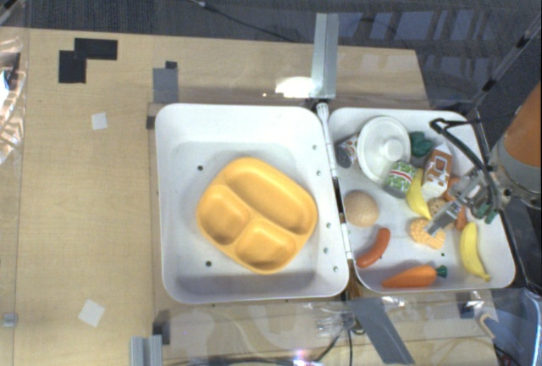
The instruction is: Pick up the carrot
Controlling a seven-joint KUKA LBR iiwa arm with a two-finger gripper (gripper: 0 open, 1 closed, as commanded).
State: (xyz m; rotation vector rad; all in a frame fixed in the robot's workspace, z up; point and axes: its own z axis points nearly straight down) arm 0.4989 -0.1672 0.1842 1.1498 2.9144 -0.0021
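Carrot (412, 276) lies flat near the bottom edge of the right bin (506, 271), orange body w/ green top pointing right, nothing gripping it. Just left & slightly above it: a red sausage (374, 246), tilted, near the bin's bottom-left corner. Above that a round tan bun (362, 207). Right of the carrot, a yellow banana (472, 252) runs along the bin's right edge. A waffle-like cracker (424, 234) sits above the carrot, approx mid-bin. The gripper (449, 216) hangs over the cracker area, well apart from the carrot; claw state: cannot tell, too small & cluttered. Arm enters from the right edge. Second banana (416, 196) upright-ish beside the claw; a white bowl (383, 147) near the bin's top edge, w/ a green can (400, 179) just below it & a brown carton (437, 169) to the right. Left bin (178, 271) carries a yellow divided plate (257, 213), 3 compartments, roughly centred.
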